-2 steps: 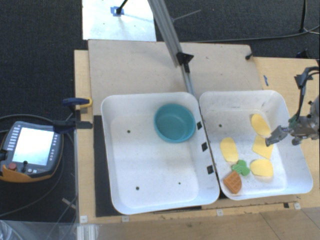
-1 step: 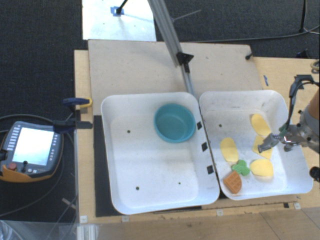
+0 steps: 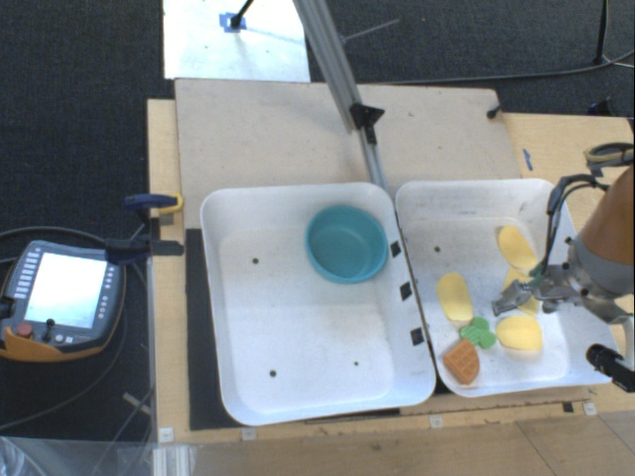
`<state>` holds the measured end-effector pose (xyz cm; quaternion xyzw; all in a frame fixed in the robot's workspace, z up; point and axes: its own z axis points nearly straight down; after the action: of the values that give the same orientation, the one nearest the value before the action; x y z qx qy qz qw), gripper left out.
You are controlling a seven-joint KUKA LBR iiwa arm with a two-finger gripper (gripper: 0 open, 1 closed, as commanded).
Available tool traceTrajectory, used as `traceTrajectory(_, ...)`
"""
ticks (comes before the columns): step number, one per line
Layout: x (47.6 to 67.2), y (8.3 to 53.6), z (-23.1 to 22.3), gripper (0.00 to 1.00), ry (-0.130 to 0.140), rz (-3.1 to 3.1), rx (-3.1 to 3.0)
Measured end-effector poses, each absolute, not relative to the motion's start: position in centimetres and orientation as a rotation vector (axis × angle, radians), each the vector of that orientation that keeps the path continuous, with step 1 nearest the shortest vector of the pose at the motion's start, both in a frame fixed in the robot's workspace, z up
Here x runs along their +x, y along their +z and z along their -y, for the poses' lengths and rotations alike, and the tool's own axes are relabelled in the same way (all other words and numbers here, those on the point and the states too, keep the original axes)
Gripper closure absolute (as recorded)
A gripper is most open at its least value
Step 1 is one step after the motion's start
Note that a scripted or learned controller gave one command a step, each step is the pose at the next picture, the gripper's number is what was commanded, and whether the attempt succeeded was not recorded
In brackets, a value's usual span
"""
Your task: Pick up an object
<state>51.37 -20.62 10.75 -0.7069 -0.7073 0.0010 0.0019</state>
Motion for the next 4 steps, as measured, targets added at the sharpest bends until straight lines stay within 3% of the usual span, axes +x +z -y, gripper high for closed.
traceTrajectory(1, 51.5, 12.1, 20.7, 1.0, -0.001, 2.223, -2.222)
traceTrajectory(4, 53.0, 27.7, 21.4, 1.0, -0.004, 2.225, -2.223)
